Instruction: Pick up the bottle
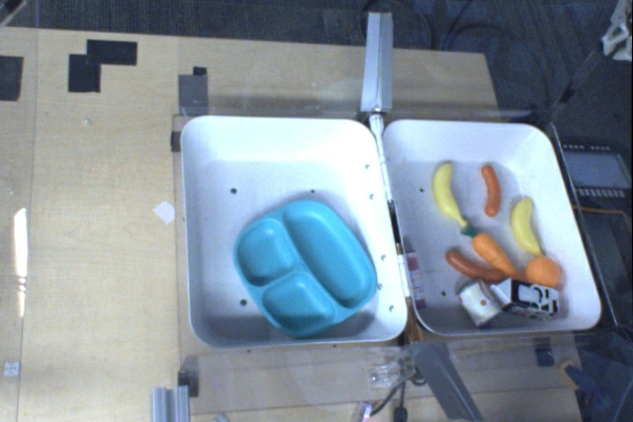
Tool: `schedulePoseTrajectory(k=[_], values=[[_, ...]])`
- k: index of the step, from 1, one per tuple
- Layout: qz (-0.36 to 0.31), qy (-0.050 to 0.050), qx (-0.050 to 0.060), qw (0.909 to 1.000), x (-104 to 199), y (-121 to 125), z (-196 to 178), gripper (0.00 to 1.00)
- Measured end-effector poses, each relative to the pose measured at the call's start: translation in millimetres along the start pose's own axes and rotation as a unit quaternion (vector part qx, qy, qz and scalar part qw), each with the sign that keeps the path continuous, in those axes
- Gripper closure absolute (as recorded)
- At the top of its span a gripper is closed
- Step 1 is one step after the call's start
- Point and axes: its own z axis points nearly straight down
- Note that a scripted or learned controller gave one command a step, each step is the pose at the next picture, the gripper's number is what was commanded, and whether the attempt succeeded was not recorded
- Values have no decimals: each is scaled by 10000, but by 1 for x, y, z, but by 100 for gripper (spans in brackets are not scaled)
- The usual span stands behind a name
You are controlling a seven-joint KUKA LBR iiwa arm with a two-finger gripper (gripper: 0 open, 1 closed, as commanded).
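While the small white-and-black bottle (514,296) lies toppled in the right white bin's (564,183) lower corner among toy food, I cannot tell the gripper's state

Two bins (198,212), one plate (307,264), two bananas (447,193).

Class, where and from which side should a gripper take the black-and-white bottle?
Across the middle of the bottle, from straight above: it seems to lie on its side, hemmed in by a carrot, a white block and the bin wall.
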Motion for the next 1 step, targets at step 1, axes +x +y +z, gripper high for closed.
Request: schedulePoseTrajectory(k=[1], values=[[442,-8,21,9990,-34,-33,262,100]])
